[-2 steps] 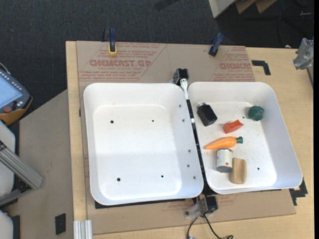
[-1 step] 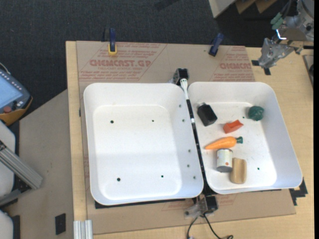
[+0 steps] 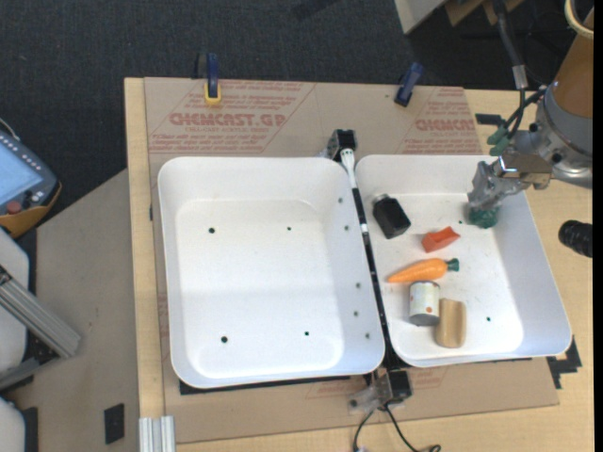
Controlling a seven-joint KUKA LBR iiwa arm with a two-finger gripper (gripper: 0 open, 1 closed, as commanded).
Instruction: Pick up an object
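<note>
Low over the far right part of the right bin (image 3: pixel 542 252) hangs the gripper (image 3: pixel 486 205), reaching in from the right on the grey arm (image 3: pixel 565 130). Right at its tip, touching it or just under it, sits a small green thing (image 3: pixel 485 217). Whether that green thing is between the fingers or only beneath them, I cannot tell, nor can I tell how far the pincer is open.

Other things in the right bin lie to the left of and nearer than the gripper. A black block (image 3: pixel 391 216) rests near the bin's left wall, well apart from the pincer. An orange block (image 3: pixel 440 240) lies just near and left of the green thing, close to the gripper but not touching it. Nearer still, a carrot (image 3: pixel 421 270) lies across the bin with its green end pointing right. Nearest of all, a can (image 3: pixel 424 302) and a wooden cylinder (image 3: pixel 451 323) lie side by side, touching or almost so.

Beside it on the left lies the left bin (image 3: pixel 170 252). Both bins rest on a brown board (image 3: pixel 236 111), clamped at its far edge.
</note>
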